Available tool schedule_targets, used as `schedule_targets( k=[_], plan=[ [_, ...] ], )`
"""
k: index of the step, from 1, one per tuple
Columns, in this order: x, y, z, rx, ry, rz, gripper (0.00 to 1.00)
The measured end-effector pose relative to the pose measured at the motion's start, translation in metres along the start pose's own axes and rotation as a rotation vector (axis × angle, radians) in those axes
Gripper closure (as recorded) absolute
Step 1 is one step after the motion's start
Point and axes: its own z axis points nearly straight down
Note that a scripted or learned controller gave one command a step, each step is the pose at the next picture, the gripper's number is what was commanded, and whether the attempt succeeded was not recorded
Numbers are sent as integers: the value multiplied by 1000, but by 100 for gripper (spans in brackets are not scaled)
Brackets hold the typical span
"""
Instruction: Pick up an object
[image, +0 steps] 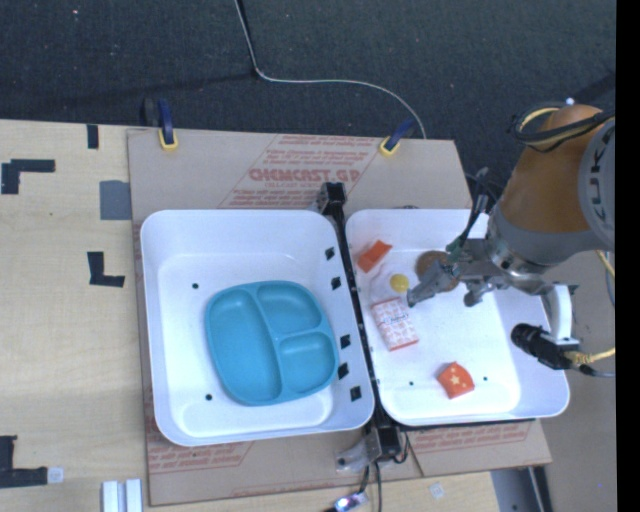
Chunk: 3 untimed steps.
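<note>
1. The left bin holds a blue divided plate.
2. The gripper hangs over the right bin; whether it is open or closed, I cannot tell.
3. The patterned card lies at its 7 o'clock.
4. The orange block lies at 10 o'clock and the red block at 5 o'clock.
5. The yellow ball is just beside the gripper, at 9 o'clock.

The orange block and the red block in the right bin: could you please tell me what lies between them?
In the camera view, a pink-and-white packet lies between the orange block and the red block, left of the straight line joining them.

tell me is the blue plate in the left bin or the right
Left bin: the blue plate lies flat on its floor, apart from the small items in the right bin.
</note>
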Motion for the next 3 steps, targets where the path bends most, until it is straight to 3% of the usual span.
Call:
schedule_targets(
  k=[1, 3],
  plan=[
    [0, 2, -5, -10, -1, -2, 0],
    [0, -11, 103, -3, -1, -1, 0]
  ],
)
